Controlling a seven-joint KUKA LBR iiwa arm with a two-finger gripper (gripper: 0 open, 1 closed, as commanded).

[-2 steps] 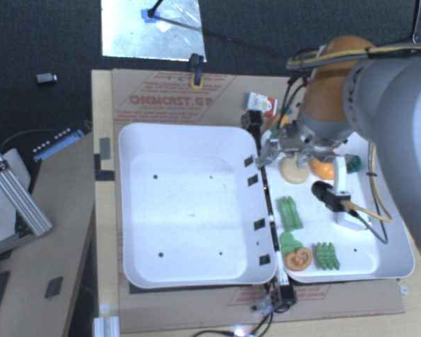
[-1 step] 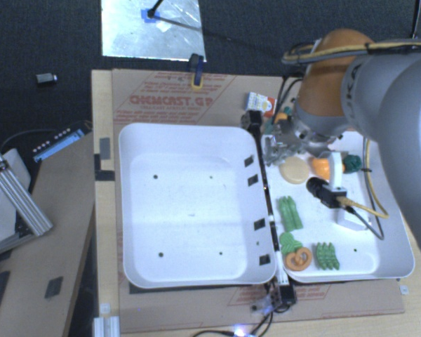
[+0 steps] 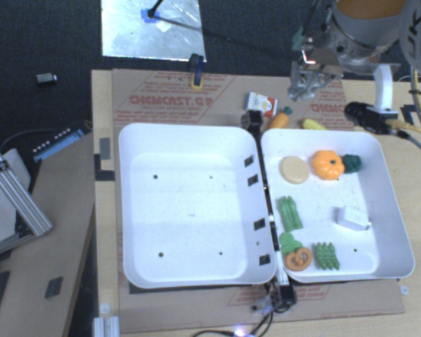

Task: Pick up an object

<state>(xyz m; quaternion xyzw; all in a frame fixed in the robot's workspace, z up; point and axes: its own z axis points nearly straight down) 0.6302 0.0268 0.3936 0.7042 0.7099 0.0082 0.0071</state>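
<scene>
My gripper (image 3: pixel 307 88) hangs high above the bench, behind the far edge of the right bin (image 3: pixel 389 209), with nothing visibly in it. In that bin lie a beige disc (image 3: pixel 294 169), an orange pumpkin (image 3: pixel 328 164) and a dark green broccoli piece (image 3: pixel 351 163) along the far side. Nearer the front are a green asparagus bundle (image 3: pixel 290 213), a white block (image 3: pixel 352 218), an orange pretzel (image 3: pixel 299 259) and green pea pods (image 3: pixel 326 255).
The left bin (image 3: pixel 189 209) sits beside the right one. Behind the bins on the cardboard lie a carrot (image 3: pixel 279 120), a yellow piece (image 3: pixel 313 125) and a small white-and-red carton (image 3: pixel 260 103). A blue-and-yellow clamp (image 3: pixel 196 71) stands at the bench's far edge.
</scene>
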